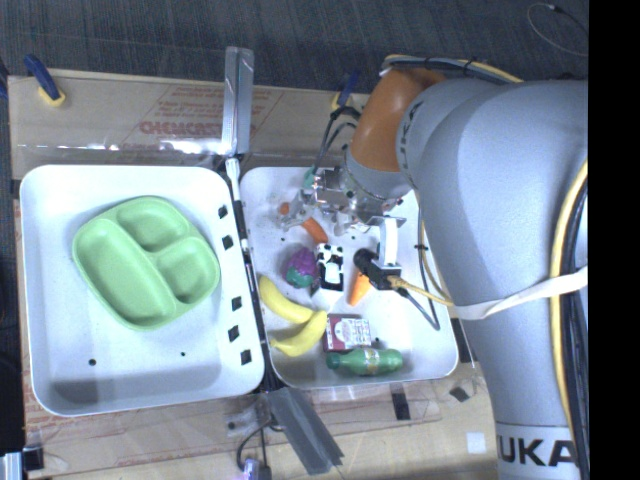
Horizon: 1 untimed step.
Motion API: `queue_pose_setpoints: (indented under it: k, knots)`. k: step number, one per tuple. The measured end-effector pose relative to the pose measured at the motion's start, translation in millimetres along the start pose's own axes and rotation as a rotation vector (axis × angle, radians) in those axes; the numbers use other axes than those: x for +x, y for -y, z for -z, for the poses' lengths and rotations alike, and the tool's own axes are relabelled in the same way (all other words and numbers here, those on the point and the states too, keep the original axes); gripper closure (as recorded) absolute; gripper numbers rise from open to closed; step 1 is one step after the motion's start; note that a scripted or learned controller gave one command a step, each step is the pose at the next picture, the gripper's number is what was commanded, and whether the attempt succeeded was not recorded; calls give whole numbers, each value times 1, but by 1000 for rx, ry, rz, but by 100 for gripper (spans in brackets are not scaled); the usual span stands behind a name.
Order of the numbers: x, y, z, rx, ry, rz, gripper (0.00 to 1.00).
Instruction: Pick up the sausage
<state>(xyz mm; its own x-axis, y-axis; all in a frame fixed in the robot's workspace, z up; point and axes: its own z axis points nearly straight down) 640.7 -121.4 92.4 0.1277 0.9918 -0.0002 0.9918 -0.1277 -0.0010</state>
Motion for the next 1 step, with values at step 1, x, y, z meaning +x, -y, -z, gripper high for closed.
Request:
queue_pose_setpoints:
  k: [1]
  knots:
    - [1, 1, 9, 5, -1, 5, 100]
